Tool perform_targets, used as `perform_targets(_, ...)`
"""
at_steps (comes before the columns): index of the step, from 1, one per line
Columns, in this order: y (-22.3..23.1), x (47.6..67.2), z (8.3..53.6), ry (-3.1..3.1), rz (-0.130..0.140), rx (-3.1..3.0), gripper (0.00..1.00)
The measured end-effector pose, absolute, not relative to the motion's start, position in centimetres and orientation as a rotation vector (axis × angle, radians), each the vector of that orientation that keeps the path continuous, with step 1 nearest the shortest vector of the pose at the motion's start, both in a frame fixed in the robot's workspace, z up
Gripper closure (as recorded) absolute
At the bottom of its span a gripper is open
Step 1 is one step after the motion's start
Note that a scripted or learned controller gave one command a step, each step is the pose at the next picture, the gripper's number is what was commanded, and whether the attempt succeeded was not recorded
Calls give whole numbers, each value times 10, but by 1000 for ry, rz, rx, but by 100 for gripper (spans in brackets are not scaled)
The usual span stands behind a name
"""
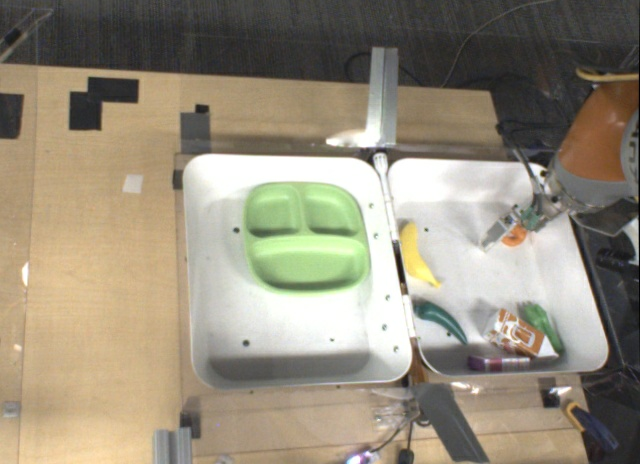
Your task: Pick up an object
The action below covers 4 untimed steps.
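We take the banana (418, 257) as our landmark: it lies in the right bin (590, 292) close against the wall that divides it from the left bin (205, 252), where a green divided plate (305, 234) sits. Well to the right of the banana and a little farther back, the gripper (508, 229) is down at a small orange thing (514, 237), which looks like our target; we cannot tell how the tool is set or whether it has anything in its grasp. Nearer the front than the banana lie a teal piece (440, 318), a small carton (515, 333) with a green item (541, 327) touching it, and a purple marker (497, 361). To do this step well, we would centre over the orange thing, settle low, close firmly, then lift straight up and check it comes along.
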<state>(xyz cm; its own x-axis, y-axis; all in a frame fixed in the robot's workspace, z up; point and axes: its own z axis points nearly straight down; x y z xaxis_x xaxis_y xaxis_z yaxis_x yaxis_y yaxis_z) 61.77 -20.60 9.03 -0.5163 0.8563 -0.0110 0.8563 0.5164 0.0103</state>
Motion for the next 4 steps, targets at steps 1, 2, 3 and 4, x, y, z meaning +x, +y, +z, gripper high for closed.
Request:
perform_targets(1, -201, 643, 89, 2530, 10, 1857, 0)
perform_targets(2, -199, 643, 90, 2398, 17, 2023, 0)
perform_targets(3, -163, 647, 89, 2146, 10, 2284, 0)
perform_targets(4, -120, 656, 120, 2225, 6, 2210, 0)
